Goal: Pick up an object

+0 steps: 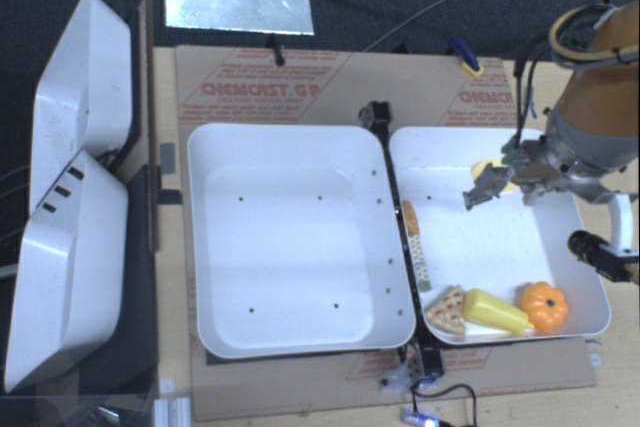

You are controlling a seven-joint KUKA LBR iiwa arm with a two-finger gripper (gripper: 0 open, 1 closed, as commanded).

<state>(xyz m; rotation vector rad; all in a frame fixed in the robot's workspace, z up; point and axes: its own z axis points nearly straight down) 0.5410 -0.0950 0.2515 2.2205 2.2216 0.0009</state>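
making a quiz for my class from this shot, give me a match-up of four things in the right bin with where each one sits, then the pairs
Things:
1. orange pumpkin
2. yellow piece
3. pizza slice
4. pincer

Places:
A. between the pizza slice and the pumpkin
B. near corner, farthest right of the toys
C. over the bin's far part, above the toys
D. near edge, closest to the divider between the bins

Pairs: 1-B, 2-A, 3-D, 4-C
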